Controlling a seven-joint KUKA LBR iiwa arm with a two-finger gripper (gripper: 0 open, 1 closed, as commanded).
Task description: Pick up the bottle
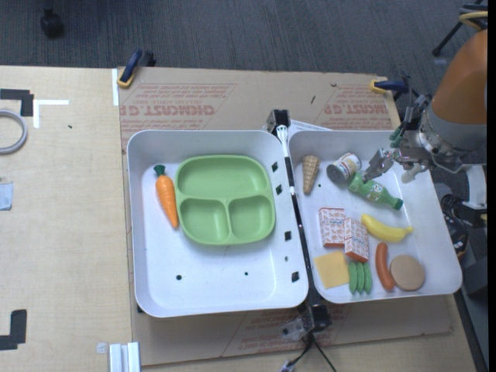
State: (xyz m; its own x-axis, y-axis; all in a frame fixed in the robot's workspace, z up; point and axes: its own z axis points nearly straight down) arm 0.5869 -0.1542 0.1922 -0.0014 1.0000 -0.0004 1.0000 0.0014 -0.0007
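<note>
Nearest the lens, along the right bin's [442,285] front edge, lie a cheese slice [331,270], green beans [357,277], a sausage [382,266] and a round bun [407,273], all well below the claw [381,163]. The claw hangs over the bin's far right part, its fingers slightly apart and clamped on nothing. The green bottle [375,192] lies on its side just beneath and beside it. A small can [343,167] sits just left of the claw. A banana [387,229] lies below the bottle.

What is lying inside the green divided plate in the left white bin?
All three compartments of the green divided plate look bare; nothing covers them. An orange toy carrot lies beside the plate on the floor of the left white bin, not in it.
</note>
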